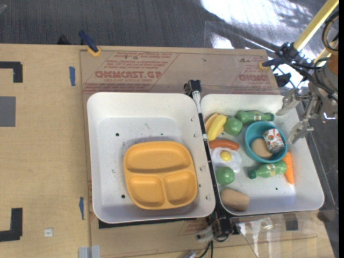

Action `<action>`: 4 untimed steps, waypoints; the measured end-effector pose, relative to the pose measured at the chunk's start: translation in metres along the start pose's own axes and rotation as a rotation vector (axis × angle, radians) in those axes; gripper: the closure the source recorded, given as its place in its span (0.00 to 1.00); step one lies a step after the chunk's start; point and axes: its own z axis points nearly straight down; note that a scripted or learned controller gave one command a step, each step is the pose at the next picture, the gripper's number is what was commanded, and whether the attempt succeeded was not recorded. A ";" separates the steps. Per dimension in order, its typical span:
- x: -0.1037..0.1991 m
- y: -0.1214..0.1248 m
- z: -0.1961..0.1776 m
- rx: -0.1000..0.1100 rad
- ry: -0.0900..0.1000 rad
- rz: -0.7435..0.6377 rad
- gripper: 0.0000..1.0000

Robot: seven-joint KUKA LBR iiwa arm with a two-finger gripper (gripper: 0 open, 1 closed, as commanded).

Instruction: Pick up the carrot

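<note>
The carrot (289, 167) is a small orange stick lying along the right wall of the right bin (309, 195), just right of a green bottle (267, 170). My gripper (293, 117) hangs over the bin's upper right corner, above and slightly behind the carrot. Its metal fingers (297, 131) stand apart with nothing between them, so it is open. The lower fingertip sits beside the rim of a blue bowl (252, 138), well clear of the carrot.
The blue bowl holds a tan lump and a red-and-white can (274, 139). Around it lie a banana (216, 125), another green bottle (255, 116), a sausage (223, 143), a fried egg (226, 156), a lime (226, 174) and a potato (235, 199). The left bin holds a yellow divided tray (160, 173).
</note>
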 end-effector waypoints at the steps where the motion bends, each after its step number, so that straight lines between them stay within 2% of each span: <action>1: 0.017 -0.022 0.031 -0.003 0.004 -0.353 0.00; 2: 0.065 -0.022 0.020 -0.003 0.002 -0.611 0.00; 3: 0.029 -0.023 0.115 0.012 -0.016 -0.536 0.00; 4: 0.043 -0.025 0.118 0.025 -0.037 -0.661 0.00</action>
